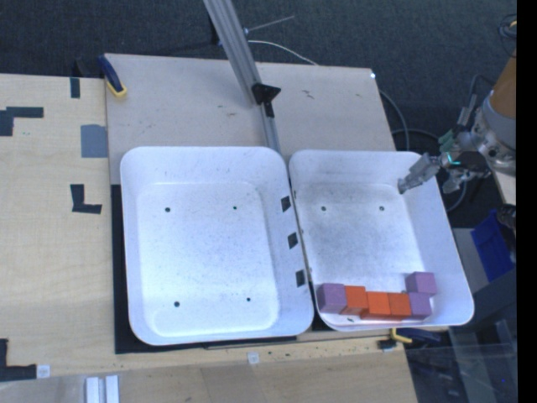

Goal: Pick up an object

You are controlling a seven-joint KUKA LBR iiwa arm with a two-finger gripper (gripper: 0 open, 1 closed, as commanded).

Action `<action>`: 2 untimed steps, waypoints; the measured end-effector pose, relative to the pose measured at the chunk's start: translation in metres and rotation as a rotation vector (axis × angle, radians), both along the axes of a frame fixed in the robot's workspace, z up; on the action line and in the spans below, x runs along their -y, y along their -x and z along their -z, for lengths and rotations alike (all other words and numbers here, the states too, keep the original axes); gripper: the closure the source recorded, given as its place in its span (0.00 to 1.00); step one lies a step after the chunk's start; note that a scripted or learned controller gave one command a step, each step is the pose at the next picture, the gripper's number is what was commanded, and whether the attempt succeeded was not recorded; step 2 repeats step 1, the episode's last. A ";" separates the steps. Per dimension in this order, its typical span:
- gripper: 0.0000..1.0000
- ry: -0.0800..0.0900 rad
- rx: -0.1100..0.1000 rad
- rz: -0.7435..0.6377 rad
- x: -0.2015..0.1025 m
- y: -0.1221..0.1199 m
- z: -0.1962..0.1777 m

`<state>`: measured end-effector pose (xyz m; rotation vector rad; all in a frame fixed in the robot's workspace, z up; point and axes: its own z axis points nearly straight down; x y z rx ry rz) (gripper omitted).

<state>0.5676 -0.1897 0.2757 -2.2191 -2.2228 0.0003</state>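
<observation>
In the right bin [352, 175], matte purple and orange blocks [379, 299].

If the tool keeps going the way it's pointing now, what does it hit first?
Probably bare bin floor. The tool sits over the right bin's upper right corner, pointing left and downward. The purple and orange blocks lie along the near wall, well off that line. Height above the bin is hard to judge.

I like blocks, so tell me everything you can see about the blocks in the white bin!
The blocks are small purple and orange cubes, matte, maybe foam or wood. They huddle in a row along the near wall of the right bin, touching each other. A purple one sits at the left end, orange ones in the middle, and two purple ones at the right end. The tool is apart from them, at the bin's far right corner.
</observation>
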 end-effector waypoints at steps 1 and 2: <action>0.00 0.001 0.004 -0.004 -0.028 -0.035 -0.022; 0.00 0.001 0.004 -0.004 -0.028 -0.035 -0.022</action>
